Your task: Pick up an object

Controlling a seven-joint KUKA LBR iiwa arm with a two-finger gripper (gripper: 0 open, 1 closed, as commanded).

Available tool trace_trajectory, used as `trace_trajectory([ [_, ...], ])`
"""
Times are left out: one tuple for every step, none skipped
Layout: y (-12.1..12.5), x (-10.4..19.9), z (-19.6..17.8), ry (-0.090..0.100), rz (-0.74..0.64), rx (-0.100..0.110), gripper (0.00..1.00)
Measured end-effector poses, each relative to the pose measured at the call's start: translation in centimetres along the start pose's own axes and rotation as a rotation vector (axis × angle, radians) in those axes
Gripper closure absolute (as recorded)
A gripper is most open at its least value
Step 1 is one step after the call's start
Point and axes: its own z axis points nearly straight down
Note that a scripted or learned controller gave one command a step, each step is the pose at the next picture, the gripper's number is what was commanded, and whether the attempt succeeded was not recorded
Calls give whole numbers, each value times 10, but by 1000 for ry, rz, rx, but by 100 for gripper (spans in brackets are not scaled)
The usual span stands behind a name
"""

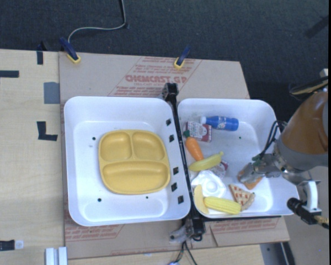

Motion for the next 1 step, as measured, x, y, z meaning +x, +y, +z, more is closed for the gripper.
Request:
trace_trajectory([
  [55, 124, -67, -2, -4, -3, 100],
])
